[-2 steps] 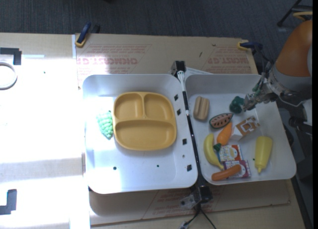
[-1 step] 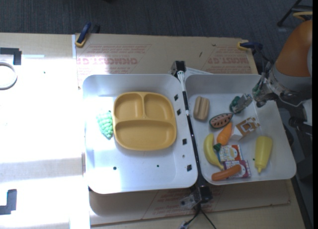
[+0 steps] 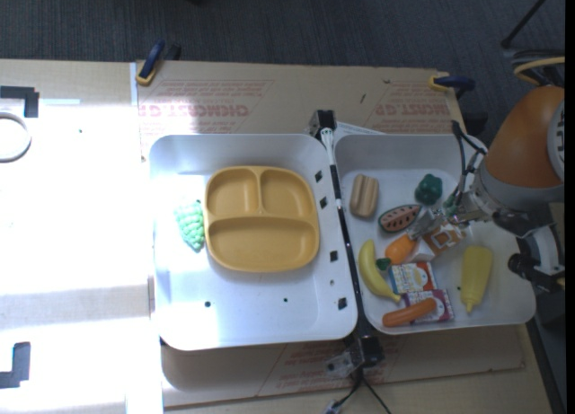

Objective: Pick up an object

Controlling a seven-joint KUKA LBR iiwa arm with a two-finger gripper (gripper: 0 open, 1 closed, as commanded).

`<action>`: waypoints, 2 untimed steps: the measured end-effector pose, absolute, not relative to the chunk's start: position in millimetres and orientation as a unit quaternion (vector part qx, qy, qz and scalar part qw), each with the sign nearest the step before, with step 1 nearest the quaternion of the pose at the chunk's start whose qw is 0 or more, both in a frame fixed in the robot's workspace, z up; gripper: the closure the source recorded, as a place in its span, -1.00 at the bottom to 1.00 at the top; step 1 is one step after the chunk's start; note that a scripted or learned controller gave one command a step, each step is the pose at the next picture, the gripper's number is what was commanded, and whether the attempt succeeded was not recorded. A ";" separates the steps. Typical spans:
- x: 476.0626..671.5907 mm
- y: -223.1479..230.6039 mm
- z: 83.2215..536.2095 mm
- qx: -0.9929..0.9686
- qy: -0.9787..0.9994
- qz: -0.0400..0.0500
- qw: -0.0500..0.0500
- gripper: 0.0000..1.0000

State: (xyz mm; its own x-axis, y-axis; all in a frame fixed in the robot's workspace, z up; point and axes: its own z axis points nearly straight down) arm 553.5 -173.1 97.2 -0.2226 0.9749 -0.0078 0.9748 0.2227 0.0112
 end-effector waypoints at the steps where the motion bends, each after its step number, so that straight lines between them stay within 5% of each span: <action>1: 555.9 -172.7 106.7 0.625 0.781 0.004 0.011 1.00; 2: 555.9 -172.5 106.7 0.624 0.781 0.004 0.011 -1.00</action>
